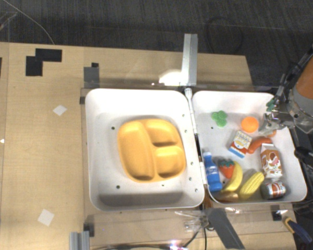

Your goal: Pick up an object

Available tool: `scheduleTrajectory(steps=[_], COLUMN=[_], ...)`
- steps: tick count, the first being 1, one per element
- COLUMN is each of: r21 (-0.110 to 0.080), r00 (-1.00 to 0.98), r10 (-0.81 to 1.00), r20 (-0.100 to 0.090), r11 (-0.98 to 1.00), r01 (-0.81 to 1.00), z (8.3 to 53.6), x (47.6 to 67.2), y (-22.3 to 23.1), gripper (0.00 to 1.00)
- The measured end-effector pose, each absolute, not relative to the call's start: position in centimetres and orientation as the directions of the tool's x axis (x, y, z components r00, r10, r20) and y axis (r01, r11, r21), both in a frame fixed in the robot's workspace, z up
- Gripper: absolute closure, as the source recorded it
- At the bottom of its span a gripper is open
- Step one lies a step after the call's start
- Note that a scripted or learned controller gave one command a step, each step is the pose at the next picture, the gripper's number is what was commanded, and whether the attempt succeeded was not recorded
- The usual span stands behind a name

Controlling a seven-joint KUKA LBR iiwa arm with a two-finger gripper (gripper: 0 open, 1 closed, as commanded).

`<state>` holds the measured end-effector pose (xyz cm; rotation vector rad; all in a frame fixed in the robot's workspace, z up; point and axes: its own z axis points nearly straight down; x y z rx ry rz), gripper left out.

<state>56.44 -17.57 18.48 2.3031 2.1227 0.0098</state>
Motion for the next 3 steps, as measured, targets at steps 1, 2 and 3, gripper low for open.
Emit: scheduleTrajectory(steps=[1, 2, 3], r21=[0.005, -0.005, 0.007], r00=[0.213, 0.194, 0.48], r10=[0.977, 0.981, 0.877], r20=[0.005, 0.027, 0.005], r11=[-0.213, -0.194, -0.48], r01=[0.977, 0.981, 0.877], z=[9.4, 9.3, 9.0], x=[49.9, 50.3, 56.9], y=[-19.4, -17.9, -15.1], gripper=[1.0, 0.0, 0.0])
